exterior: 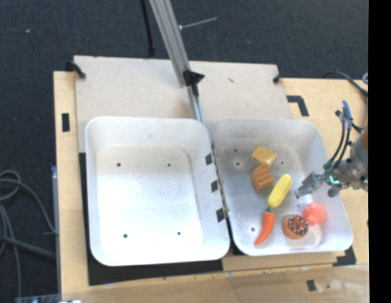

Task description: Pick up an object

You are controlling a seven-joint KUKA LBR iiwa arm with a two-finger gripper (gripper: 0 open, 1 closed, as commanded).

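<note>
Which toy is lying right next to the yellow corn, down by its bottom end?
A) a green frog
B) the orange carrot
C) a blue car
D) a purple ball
B: the orange carrot lies in the right bin with its green top just under the lower end of the yellow corn.
</note>
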